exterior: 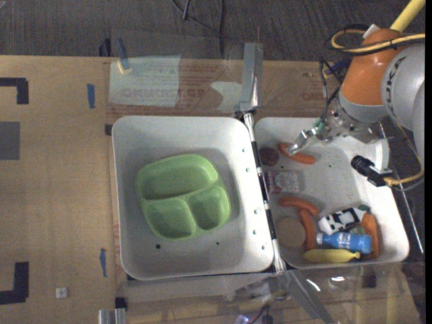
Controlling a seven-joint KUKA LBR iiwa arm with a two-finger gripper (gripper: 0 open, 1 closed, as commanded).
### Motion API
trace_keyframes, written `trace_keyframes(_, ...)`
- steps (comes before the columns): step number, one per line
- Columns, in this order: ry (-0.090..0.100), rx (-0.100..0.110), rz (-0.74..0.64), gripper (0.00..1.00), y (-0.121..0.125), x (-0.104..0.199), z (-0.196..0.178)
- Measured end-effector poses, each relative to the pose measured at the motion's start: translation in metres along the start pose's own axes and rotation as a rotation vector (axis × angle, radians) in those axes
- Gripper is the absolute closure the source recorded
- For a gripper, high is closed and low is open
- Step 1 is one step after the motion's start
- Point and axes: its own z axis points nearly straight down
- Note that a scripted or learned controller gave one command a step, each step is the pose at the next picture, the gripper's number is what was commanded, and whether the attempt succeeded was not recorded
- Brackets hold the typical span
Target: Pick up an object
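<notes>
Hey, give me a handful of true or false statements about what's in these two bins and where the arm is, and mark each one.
1. The green divided plate lies in the left bin. True.
2. The yellow banana lies in the left bin. False: it lies in the right bin, near its front edge.
3. The gripper is above the right bin's far side, next to an orange carrot. True.
4. The blue bottle stands inside the green divided plate. False: it lies on its side in the right bin, just behind the yellow banana.
5. The arm's orange band is above the left bin. False: it is above the right bin's far side.
</notes>
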Motion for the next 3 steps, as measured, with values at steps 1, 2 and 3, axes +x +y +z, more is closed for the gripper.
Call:
trace_keyframes(1,-0.002,0.004,0.113,0.0,-0.015,-0.051,-0.005)
trace_keyframes(2,0.002,0.011,-0.215,0.0,-0.044,-0.058,-0.161)
trace_keyframes(3,0.004,0.011,-0.421,0.0,-0.053,-0.062,-0.341)
